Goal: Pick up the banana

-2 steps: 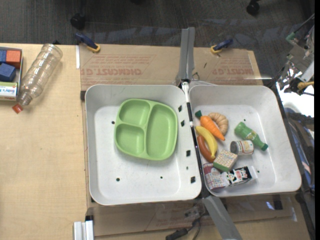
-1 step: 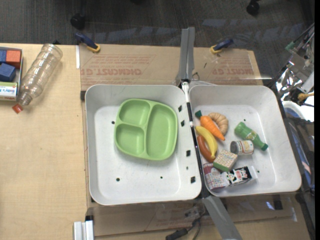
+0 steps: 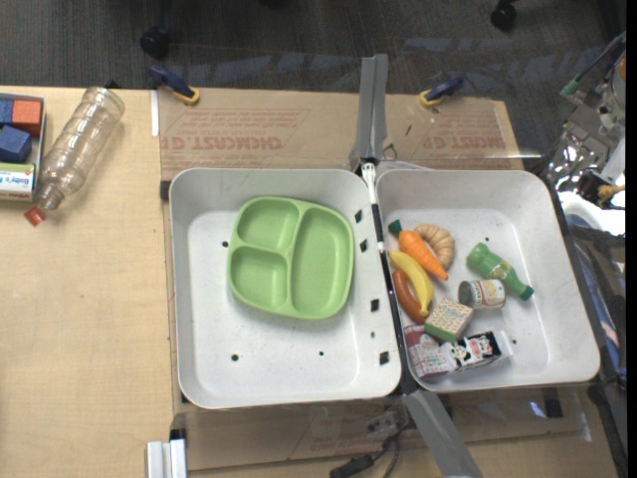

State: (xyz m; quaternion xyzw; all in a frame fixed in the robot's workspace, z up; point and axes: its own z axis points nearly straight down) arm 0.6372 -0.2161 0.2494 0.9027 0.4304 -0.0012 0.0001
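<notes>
The yellow banana (image 3: 413, 279) lies in the right bin (image 3: 557, 337), close to its left wall, running from upper left to lower right. An orange carrot (image 3: 423, 250) rests against its upper end, and a red sausage-shaped piece (image 3: 405, 296) lies just under its left side. A small patterned box (image 3: 448, 319) touches its lower tip.
The right bin also holds a tan pastry-like piece (image 3: 441, 237), a green bottle (image 3: 499, 270), a small can (image 3: 482, 293), a black-and-white carton (image 3: 483, 350) and a packet (image 3: 426, 358). The left bin (image 3: 199, 347) holds a green divided plate (image 3: 293, 257). A clear plastic bottle (image 3: 78, 142) lies on the bench at left.
</notes>
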